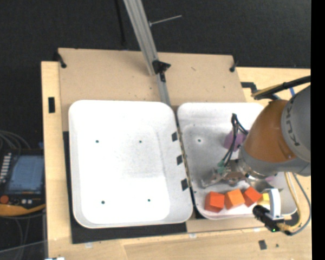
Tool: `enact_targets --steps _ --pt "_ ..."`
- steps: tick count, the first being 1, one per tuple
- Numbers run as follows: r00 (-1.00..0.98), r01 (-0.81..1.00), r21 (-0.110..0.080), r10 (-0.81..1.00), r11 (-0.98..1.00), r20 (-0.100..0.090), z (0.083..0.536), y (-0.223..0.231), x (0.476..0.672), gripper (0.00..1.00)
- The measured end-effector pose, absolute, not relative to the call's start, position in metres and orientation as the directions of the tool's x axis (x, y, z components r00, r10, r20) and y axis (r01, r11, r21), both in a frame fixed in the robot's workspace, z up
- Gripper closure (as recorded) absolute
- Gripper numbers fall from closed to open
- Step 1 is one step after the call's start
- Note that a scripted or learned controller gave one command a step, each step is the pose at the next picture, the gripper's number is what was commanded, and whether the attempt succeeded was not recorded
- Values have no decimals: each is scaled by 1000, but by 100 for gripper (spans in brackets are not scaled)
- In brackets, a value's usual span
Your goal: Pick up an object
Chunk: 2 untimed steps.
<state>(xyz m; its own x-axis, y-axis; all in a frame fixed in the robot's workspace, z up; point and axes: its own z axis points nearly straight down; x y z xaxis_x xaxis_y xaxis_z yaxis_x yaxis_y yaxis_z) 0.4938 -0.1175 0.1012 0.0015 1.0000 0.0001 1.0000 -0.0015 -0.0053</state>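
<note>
The arm reaches into the right bin (206,118) from the right, its orange band and grey wrist covering much of the bin's right half. My gripper (219,176) hangs low over the bin's floor near the middle, just above the row of blocks. Three orange blocks (215,201), (235,197), (253,195) lie side by side along the bin's front wall, with a yellow piece (265,198) at their right end. A purple object (231,140) peeks out behind the arm's cables. Nothing shows between the fingers.
The left bin (122,161) sits beside the right one, separated by a rim with black clips. A metal pole (143,34) slants in from the top. A pendant with a screen (21,180) lies off the bench at left.
</note>
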Motion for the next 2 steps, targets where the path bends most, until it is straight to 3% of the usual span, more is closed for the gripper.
enact_targets --steps 1,2 --pt "10 1000 6 1000 -10 -1 115 -119 496 100" --pt "-1 1000 3 1000 1 -2 169 -128 503 100"
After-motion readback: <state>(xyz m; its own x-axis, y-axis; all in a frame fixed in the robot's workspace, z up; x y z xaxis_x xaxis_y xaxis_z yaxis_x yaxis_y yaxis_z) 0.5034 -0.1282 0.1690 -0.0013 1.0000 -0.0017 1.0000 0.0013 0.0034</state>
